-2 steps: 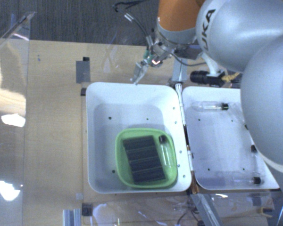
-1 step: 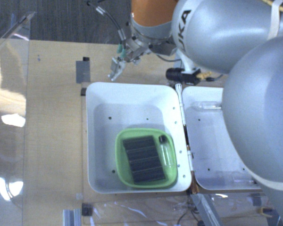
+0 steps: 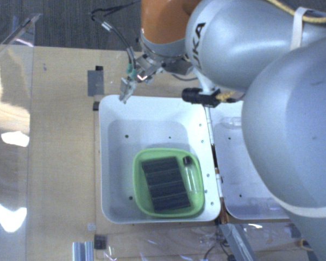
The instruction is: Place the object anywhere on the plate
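The arm [image 3: 271,91] is nearest the camera: its grey bulk covers the right side of the view and hides most of the right bin [image 3: 233,162], of which a strip of floor and the left wall show. Next comes the left bin [image 3: 111,162]. A green plate [image 3: 194,184] sits in its near right corner, its edge close against the near and right walls. A dark ribbed object [image 3: 164,184] lies flat on the plate, running slantwise from far left to near right and filling most of the plate's floor; a small dark piece [image 3: 187,160] rests at the plate's far right corner. The far half of the bin floor and its left strip are open. Beyond, the gripper [image 3: 126,91] hangs over the bin's far left rim, its slim tip pointing down at the corner. Whether it is wide or narrow cannot be told; nothing is seen in it. The tabletop [image 3: 54,162] lies open to the left.
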You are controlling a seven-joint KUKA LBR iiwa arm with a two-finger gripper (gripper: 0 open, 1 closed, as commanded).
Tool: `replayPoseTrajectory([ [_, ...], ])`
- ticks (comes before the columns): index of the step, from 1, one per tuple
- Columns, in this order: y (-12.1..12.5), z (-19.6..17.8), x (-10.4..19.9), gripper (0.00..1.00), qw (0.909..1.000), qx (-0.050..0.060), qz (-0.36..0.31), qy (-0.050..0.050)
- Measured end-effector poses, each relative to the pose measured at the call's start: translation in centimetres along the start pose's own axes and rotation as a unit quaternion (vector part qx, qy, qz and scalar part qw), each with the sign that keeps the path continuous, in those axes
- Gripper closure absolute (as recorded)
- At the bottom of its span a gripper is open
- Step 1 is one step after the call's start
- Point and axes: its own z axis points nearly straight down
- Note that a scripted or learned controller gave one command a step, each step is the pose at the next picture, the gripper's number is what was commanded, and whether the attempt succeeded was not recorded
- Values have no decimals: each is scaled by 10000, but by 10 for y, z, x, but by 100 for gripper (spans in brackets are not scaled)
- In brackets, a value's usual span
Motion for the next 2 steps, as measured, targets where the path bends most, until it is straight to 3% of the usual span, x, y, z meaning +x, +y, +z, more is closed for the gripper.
replayPoseTrajectory([
  [1, -35, 1, -40, 0, 9999, -5, -157, -4],
  [2, -7, -22, -4, 0, 10000, -20, 94, -6],
])
